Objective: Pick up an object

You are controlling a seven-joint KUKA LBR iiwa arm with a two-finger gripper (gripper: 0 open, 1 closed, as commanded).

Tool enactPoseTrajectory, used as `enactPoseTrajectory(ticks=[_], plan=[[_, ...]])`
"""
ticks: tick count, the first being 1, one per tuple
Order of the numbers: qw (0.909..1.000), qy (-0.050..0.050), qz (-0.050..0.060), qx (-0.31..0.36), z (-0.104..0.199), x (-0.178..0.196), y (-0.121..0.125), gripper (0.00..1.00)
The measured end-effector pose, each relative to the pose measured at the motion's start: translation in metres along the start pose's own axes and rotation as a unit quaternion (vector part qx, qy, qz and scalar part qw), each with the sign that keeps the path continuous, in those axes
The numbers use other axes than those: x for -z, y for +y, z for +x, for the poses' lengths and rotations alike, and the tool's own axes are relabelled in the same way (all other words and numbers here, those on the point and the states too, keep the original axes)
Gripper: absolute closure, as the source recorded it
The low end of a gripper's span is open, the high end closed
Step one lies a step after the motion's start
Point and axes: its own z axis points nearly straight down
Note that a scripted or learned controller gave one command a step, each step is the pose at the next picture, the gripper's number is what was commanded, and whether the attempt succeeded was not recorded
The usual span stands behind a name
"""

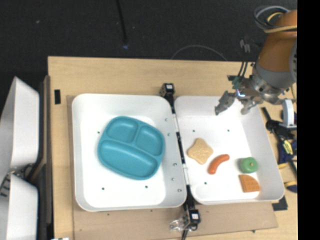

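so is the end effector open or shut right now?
Open. The end effector hangs over the far end of the right bin, its two fingers splayed apart with bare bin floor between them.

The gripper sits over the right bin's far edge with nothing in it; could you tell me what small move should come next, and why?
Probably shift the gripper toward the camera's near side, over the toy sausage. Its fingers look spread and hold nothing. All four food pieces, the sausage, cracker, green fruit and orange wedge, lie in the right bin's nearer half.
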Motion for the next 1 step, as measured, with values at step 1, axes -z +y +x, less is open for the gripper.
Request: enactPoseTrajectory(ticks=[1], plan=[[1.0000,0.000,-0.001,0.001,0.0032,-0.0440,0.0050,0.00]])
